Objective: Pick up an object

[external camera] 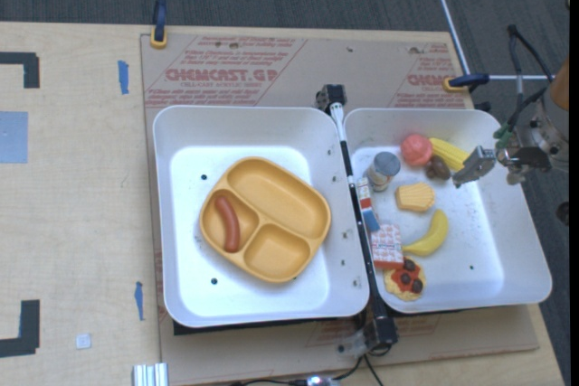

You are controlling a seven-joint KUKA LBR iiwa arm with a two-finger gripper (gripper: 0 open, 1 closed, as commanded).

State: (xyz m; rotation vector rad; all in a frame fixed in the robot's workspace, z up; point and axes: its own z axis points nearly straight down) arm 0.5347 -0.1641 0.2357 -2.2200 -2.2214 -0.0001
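The right bin (507, 271) holds several toy foods: a pink round piece (416, 149), a yellow piece (450, 151) beside it, a small brown piece (438, 167), a grey can (384, 167), a yellow ridged block (415, 197), a banana (431, 235) and a pizza slice (404, 278). My gripper (488, 165) hangs over the bin's upper right part, just right of the brown and yellow pieces. Nothing is visibly held by it.
The left bin (181, 194) carries a yellow divided plate (280, 203) with a sausage (227, 221) in its left compartment. A red-and-white packet (386, 242) and a thin tube (365, 199) lie along the right bin's left wall. Blue-handled clamps (159, 23) hold the board.
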